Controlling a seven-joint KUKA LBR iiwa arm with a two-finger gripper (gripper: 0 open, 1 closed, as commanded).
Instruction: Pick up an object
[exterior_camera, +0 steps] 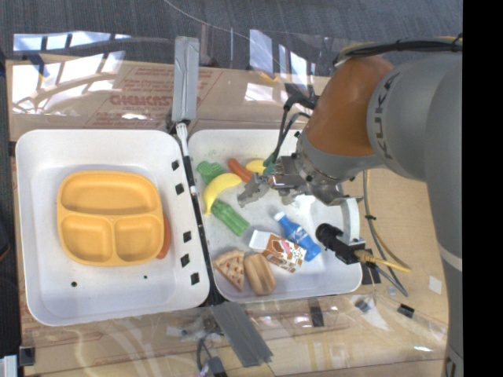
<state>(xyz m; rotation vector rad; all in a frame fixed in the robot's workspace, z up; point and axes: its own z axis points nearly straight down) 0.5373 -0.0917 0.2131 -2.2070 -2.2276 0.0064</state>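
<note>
the gripper (pixel 263 185) hangs low in the right bin (pixel 330 285), over the banana (pixel 220 187); its fingers look parted with nothing between them. a green toy (pixel 229 217) lies just beside, likely equally reachable. yellow tray (pixel 110 217) sits left.

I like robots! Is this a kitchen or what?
Probably a robot test bench, not a kitchen: a grey arm reaches over two white bins, and the banana looks like toy food.
</note>
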